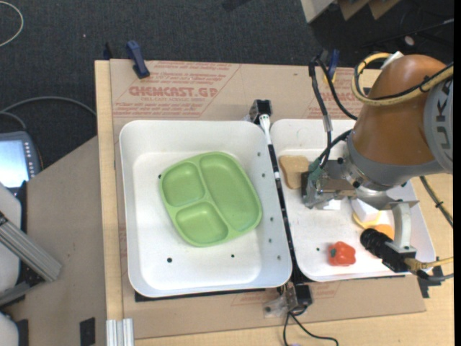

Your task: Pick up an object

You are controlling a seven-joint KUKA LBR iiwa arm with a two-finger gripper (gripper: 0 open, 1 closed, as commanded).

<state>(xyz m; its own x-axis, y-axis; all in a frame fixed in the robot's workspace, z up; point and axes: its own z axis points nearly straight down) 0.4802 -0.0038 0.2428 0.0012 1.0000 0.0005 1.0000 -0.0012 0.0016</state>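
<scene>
My gripper (312, 190) is low in the right bin (311, 265), near its left side, under the big orange wrist. A tan, flat, bread-like piece (292, 170) lies just up and left of the gripper, touching or nearly touching it. A small red pepper-like object (343, 254) sits near the bin's front, well below the gripper. Partly hidden under the arm are a white object (364, 209) and a yellow object (382, 230) to the right. I see nothing held.
The left bin (137, 193) holds a green divided plate (209, 197) at its middle. A black-dotted rim runs between the two bins. Brown cardboard lies under both, with a blue clamp (137, 58) at the back left.
</scene>
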